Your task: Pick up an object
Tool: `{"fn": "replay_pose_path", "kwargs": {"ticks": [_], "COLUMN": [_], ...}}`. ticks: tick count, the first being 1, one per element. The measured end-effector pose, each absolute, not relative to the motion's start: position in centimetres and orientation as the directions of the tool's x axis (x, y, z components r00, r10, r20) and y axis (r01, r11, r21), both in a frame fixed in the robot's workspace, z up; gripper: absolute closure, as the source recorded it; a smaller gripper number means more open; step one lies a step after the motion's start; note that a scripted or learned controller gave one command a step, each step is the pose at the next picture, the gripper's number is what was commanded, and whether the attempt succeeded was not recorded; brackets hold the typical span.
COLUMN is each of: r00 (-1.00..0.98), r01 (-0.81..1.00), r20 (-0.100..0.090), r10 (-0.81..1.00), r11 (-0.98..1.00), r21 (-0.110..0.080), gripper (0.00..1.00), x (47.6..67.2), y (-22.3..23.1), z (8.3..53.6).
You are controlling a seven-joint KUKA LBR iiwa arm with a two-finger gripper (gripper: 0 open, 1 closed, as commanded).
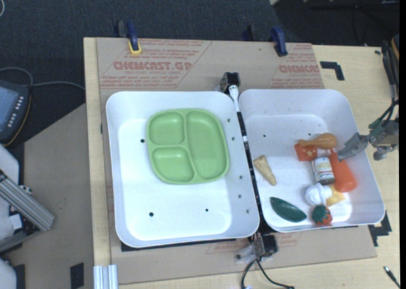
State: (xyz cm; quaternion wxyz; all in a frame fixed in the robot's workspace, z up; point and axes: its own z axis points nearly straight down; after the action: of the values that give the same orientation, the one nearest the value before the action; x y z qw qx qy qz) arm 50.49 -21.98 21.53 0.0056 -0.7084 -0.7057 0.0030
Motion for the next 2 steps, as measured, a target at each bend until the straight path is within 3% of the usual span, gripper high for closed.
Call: {"fn": "replay_pose_path", "kwargs": {"ticks": [1,2], "r00": [0.000,0.000], "r01": [1.000,1.000], "r20": [0.000,0.003], "r10": [1.000,1.000], "r11": [0.000,0.000], "r21": [0.001,-0.005], "gripper": [0.00,0.00], "x": [50.8,51.2], "y": [-21.9,-22.0], "z": [22.2,15.9]}}
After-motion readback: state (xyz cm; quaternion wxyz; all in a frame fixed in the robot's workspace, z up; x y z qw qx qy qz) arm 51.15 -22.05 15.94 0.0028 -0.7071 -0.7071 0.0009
